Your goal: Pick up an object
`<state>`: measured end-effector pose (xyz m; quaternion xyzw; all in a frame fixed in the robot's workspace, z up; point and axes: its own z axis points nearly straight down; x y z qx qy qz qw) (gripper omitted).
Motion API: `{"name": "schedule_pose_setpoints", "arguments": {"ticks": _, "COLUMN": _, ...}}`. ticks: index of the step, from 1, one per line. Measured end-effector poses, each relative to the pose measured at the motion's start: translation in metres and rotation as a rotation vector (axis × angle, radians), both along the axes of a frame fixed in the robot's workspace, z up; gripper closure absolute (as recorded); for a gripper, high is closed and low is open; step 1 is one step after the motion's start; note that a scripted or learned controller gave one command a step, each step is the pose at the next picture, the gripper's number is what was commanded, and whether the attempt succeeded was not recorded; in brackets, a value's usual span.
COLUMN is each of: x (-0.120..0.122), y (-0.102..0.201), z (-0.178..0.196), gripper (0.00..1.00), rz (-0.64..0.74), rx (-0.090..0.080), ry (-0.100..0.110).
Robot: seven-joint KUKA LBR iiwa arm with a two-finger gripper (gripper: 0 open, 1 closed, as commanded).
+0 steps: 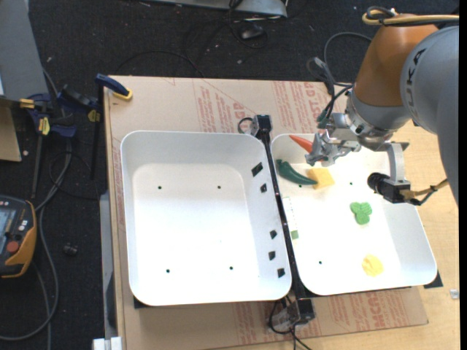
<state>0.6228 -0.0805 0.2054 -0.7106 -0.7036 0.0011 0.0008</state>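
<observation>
Pincer [325, 150] hangs low over the right bin [408, 257] (far corner); its grip state cannot be told. Beside it lie an orange piece [300, 142], a dark green pepper [295, 173] and a yellow block [319, 176]. Green toy [360, 211] and yellow toy [372, 265] lie apart.

- Orange carrot [300, 142]: slim, pointed, lying at a slant at the right bin's far left corner; its right end is hidden under the claw.
- Dark green pepper [295, 173]: long, curved, lying flat near the bin's left wall, its right tip touching the yellow block.
- Yellow block [320, 177]: pale, angular, just below the claw.
- Green piece [360, 211]: bright, lumpy, mid-bin, apart from the rest.
- Yellow piece [372, 265]: rounded, near the front right corner, alone.
</observation>
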Motion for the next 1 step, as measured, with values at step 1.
{"name": "schedule_pose_setpoints", "arguments": {"ticks": 1, "x": 0.0260, "y": 0.1013, "z": 0.0645, "gripper": 1.00, "rz": 0.018, "rx": 0.003, "ry": -0.008}}
